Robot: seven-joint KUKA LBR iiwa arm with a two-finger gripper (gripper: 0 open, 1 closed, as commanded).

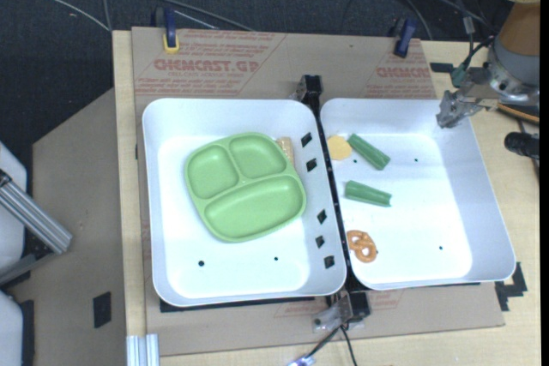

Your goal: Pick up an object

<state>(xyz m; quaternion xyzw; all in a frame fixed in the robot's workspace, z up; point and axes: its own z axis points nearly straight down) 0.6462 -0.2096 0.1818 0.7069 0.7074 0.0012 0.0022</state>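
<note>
**Gripper at the far right corner, objects untouched in the right bin**

I see the gripper (449, 114) hanging over the far right corner of the right bin (480, 210), with nothing between its fingers; whether they are apart or together I cannot tell from here. In that bin, near the divider, lie two green pieces, one (369, 151) nearer the far edge and one (368, 194) towards the middle, well apart from the gripper. A yellow round piece (340, 148) sits just beside the first, and a pretzel (362, 246) lies near the front. The left bin (171, 261) holds a green divided plate (245, 186), flat on the floor.
</note>
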